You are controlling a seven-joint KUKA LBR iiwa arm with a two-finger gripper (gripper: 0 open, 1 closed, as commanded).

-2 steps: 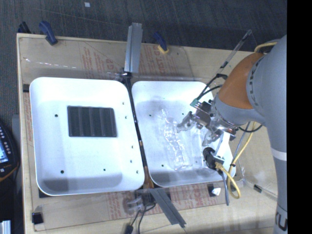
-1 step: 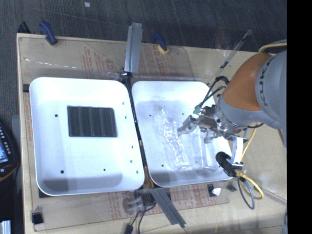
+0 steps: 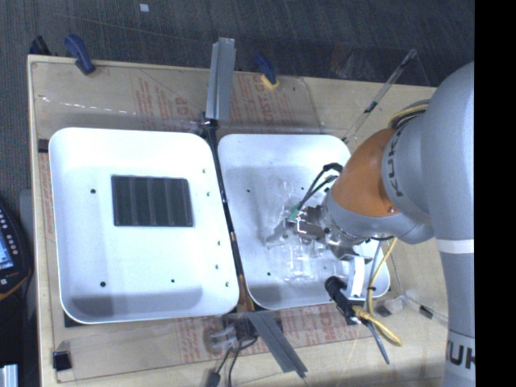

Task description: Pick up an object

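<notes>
A dark grey ribbed rectangular block [image 3: 151, 201] lies flat in the left bin [image 3: 81, 280], a little above its middle. In the right bin [image 3: 250, 160] a clear, glassy object [image 3: 296, 262] rests near the middle, hard to make out against the white floor. My gripper [image 3: 290, 226] hangs low over the right bin, just above and touching distance from the clear object's upper edge. The orange-banded wrist [image 3: 367, 185] covers the bin's right part.
A raised divider [image 3: 227, 216] runs between the two bins. Blue clamps [image 3: 79, 54] and a metal bar [image 3: 219, 77] stand on the bench's far edge. More brackets [image 3: 270, 341] sit at the near edge.
</notes>
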